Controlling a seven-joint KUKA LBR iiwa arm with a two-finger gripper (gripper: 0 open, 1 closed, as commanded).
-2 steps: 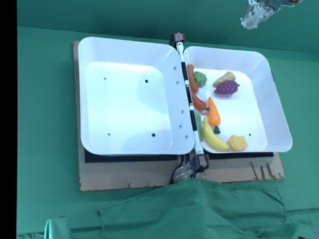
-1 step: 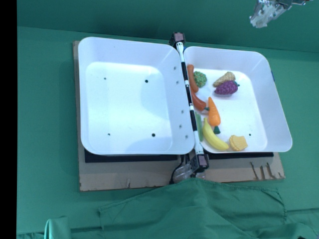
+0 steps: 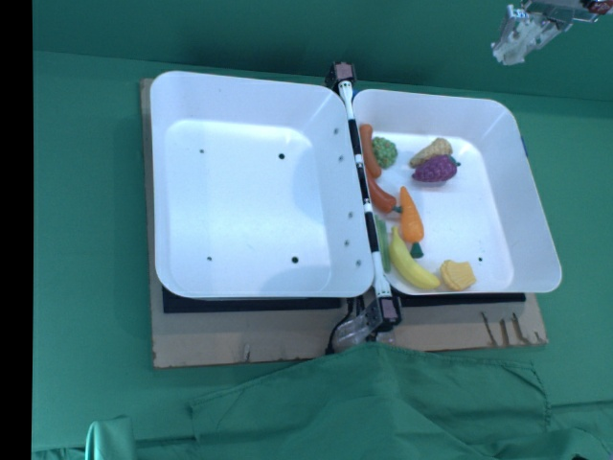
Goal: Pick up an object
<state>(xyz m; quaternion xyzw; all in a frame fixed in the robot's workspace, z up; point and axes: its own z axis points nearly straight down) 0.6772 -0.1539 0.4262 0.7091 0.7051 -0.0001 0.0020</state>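
Observation:
The right bin [image 3: 517,199] holds several toy foods: a yellow banana [image 3: 410,267], an orange carrot [image 3: 411,217], a purple grape bunch [image 3: 436,170], a green broccoli piece [image 3: 384,150], a tan piece [image 3: 432,149], a yellow-orange chunk [image 3: 458,275] and a long orange-red piece [image 3: 372,175] against the bin's left wall. My gripper [image 3: 517,41] hangs high at the top right corner, above and behind the right bin, far from all the objects. Nothing shows between its fingers.
The left bin [image 3: 192,247] stands beside the right one, joined by a black-and-white divider bar [image 3: 361,175]. Both rest on a cardboard sheet [image 3: 239,338] on green cloth. A fold of green cloth [image 3: 383,401] lies at the front.

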